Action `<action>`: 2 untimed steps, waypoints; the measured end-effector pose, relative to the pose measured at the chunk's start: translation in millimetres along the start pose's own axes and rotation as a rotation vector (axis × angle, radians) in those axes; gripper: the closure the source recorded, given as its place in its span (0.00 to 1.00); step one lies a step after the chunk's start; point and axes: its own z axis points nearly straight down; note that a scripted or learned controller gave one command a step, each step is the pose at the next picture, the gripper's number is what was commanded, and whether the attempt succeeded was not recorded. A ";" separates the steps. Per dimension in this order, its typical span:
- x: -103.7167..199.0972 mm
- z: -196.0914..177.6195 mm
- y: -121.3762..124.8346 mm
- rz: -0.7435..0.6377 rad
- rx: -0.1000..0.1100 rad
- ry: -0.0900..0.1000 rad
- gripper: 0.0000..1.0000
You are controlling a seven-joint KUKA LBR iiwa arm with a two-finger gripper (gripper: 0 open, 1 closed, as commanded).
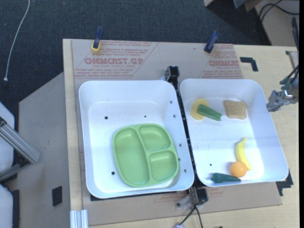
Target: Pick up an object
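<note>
The right bin (266,127) holds several items. A tan slice of bread (235,109) lies near its far side. Left of it, a green vegetable (209,112) rests across a yellow piece (199,106). Toward the near side are a yellow banana (242,151), an orange (239,169) touching the banana's near end, and a dark green vegetable (225,177) by the near wall. My gripper (276,101) comes in at the view's right edge, above the bin's right rim, right of the bread and apart from every item.
The left bin (95,103) holds a green divided plate (145,153) in its near half. Two blue clamps (97,38) (212,41) grip the board's far edge. A black clip (172,73) sits where the bins meet at the far side.
</note>
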 end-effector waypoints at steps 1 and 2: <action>50.6 -5.9 -4.7 -0.004 0.007 0.006 1.00; 97.7 -1.5 -14.0 0.000 0.008 0.005 1.00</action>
